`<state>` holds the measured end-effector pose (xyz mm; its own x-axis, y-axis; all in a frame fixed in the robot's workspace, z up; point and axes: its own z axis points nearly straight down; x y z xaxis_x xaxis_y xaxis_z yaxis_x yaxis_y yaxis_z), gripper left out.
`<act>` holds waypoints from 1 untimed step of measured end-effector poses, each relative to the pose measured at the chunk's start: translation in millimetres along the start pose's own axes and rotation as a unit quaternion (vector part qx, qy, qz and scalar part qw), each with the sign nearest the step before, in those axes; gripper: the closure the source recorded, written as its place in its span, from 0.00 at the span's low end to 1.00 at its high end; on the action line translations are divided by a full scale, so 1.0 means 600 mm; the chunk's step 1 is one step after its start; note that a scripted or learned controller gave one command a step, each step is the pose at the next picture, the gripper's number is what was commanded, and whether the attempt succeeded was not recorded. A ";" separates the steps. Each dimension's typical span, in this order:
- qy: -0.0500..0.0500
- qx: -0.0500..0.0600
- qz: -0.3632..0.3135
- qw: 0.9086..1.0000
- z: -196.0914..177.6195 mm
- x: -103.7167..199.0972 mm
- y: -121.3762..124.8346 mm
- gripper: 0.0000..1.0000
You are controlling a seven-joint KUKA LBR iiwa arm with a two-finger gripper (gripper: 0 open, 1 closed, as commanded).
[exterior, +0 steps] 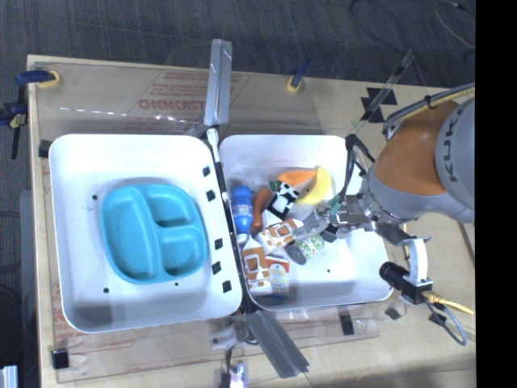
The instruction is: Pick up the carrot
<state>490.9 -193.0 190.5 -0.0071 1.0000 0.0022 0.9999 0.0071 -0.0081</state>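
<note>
Pincer (317,223), finger state indiscernible, low in right bin (355,277) amid clutter. Carrot (296,177) lies at that bin's rear, touching a banana (320,186); blue bottle (241,209) and cartons (266,257) lie nearby. Left bin (73,217) holds a blue divided tray (153,231).

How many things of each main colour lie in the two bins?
Blue: 2, the blue divided tray and the blue bottle
Orange: 1, the carrot
Yellow: 1, the banana
Orange-and-white: 2, the cartons
Total: 6; smaller items are too cluttered to sort.
</note>
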 end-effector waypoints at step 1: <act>0.000 -0.001 -0.020 1.000 0.089 -0.028 0.140 0.00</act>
<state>574.8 -209.1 136.4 -0.0467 0.9989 0.0024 0.9989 0.0467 -0.0069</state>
